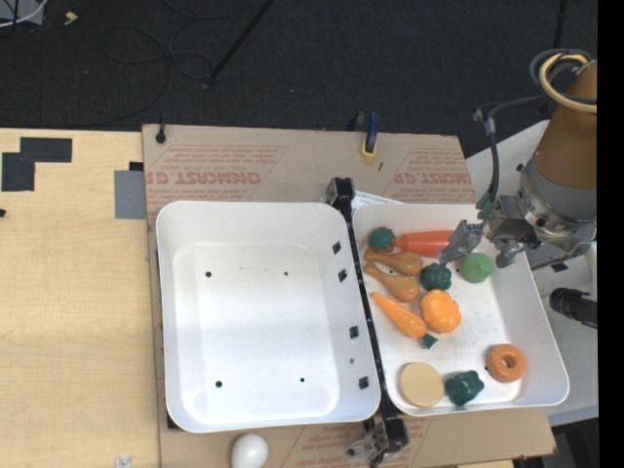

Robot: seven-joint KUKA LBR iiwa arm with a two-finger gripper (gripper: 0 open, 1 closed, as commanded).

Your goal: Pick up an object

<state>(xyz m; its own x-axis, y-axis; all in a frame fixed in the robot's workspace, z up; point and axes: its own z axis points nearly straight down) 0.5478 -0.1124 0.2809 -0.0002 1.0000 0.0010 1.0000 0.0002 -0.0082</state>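
My gripper (484,249) hangs over the upper right part of the right bin (546,344), reaching in from the right. Its fingers (457,245) stand open and spread. A light green ball (477,268) lies just below them, between the two fingertips but not clamped. Left of the ball are a dark green piece (436,277) and a red-orange carrot (426,241). An orange pumpkin (441,311) sits lower down.
The right bin also holds two tan drumstick shapes (394,271), an orange carrot (400,315), a beige disc (421,383), a dark green pepper (464,387) and a donut (506,363). The left bin (175,261) adjoins it. A white ball (250,449) lies in front of the bins.
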